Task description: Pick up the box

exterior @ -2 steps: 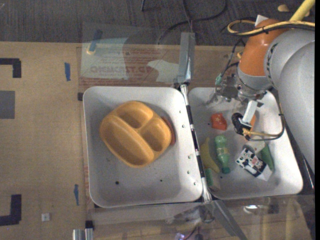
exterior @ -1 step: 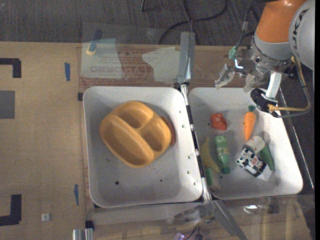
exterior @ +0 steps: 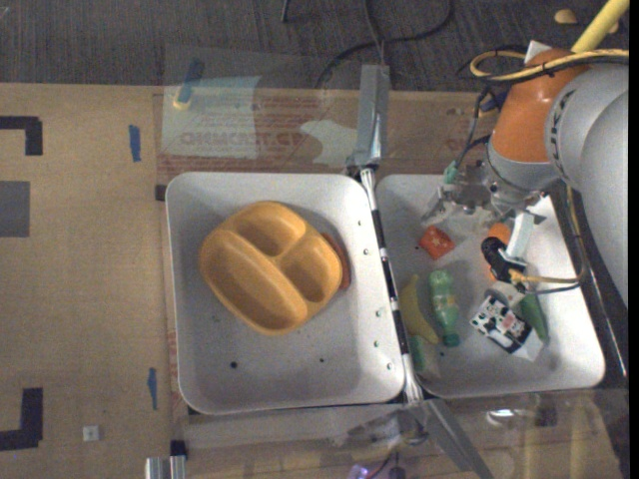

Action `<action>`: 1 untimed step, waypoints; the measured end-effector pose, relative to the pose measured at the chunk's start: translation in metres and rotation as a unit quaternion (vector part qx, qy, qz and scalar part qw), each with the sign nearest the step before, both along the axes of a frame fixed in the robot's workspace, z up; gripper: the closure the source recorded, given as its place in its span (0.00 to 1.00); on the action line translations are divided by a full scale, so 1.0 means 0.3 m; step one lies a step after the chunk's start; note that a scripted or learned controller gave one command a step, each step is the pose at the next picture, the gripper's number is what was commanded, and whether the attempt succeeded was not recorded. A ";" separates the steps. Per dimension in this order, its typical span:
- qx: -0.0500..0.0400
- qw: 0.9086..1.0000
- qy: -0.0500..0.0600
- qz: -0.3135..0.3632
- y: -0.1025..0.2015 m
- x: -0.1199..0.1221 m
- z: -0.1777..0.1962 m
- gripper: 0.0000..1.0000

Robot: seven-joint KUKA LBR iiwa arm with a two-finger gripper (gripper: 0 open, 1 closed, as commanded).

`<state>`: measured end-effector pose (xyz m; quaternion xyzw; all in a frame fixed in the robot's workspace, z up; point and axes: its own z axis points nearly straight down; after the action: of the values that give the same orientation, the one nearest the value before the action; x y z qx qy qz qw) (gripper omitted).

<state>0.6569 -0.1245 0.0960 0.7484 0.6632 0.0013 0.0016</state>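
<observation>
The arm (exterior: 574,118) reaches over the right bin (exterior: 569,367), its gripper (exterior: 465,196) hiding its finger state, above a yellow divided tray (exterior: 272,264) in the left bin (exterior: 200,367) — the box (exterior: 501,321), printing unreadable, lies beside a green bottle (exterior: 444,305).

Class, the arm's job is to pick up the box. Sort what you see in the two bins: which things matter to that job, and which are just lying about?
Belongs to the job:
- box, white with dark print, in the right bin
- gripper, above that bin's far end

Just lying about:
- yellow divided plate in the left bin
- green bottle
- banana
- small red block
</observation>
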 end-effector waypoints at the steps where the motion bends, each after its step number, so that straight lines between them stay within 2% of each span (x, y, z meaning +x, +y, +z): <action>1: 0.001 1.000 -0.001 0.019 0.015 -0.247 -0.024 0.00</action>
<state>0.5826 -0.1199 0.0888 0.7357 0.6773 0.0029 0.0019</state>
